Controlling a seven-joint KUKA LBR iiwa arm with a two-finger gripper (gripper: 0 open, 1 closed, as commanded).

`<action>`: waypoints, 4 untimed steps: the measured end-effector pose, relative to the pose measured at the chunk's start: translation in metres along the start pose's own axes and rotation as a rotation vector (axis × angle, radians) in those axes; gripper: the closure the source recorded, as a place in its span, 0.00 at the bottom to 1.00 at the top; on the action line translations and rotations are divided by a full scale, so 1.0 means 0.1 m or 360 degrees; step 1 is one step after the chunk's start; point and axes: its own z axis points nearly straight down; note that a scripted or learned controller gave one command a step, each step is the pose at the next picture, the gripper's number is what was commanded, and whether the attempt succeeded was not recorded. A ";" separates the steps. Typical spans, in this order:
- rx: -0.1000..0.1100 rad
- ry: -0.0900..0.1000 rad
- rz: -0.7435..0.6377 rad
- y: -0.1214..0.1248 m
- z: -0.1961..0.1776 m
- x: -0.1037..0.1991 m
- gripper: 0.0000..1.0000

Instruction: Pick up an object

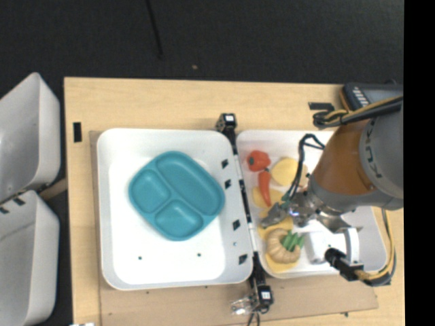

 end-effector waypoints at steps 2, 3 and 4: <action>-0.0010 -0.0002 0.0004 -0.03 -0.63 -0.09 1.00; -0.0013 -0.0003 -0.0002 -0.10 -1.18 -0.14 1.00; -0.0007 -0.0002 -0.0009 -0.08 -1.42 -0.16 1.00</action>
